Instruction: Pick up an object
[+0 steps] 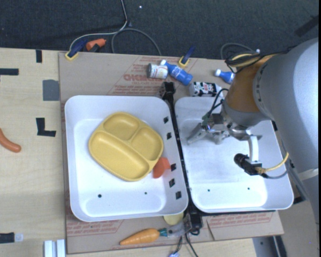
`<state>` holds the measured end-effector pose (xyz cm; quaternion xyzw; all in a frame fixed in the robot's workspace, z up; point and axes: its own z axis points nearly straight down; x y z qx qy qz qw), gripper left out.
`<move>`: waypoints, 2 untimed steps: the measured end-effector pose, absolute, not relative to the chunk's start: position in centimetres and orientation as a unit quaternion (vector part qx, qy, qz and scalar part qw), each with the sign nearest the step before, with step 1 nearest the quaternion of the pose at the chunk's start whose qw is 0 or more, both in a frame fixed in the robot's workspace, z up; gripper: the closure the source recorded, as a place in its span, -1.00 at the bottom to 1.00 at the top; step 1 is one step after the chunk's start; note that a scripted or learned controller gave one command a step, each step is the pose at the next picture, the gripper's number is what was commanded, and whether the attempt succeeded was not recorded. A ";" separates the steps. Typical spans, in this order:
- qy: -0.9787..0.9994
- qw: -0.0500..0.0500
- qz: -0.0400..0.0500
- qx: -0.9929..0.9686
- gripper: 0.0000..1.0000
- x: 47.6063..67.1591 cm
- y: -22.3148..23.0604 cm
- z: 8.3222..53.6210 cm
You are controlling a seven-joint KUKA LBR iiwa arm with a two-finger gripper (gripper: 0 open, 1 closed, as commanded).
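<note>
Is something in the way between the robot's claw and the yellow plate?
Yes. The gripper is over the right bin, and the yellow plate lies in the left bin. The two bins' walls, with black clips on them, run between. Nothing lies on the plate.

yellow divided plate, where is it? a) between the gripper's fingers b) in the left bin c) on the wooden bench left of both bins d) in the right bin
b: the yellow divided plate lies flat on the floor of the left bin, with a small orange piece at its lower right edge.
</note>
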<state>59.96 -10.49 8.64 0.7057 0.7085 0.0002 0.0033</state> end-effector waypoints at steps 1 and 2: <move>0.708 0.002 0.000 0.706 -1.00 63.9 -9.9 8.6; 0.709 0.000 -0.001 0.706 -1.00 66.8 -9.8 8.5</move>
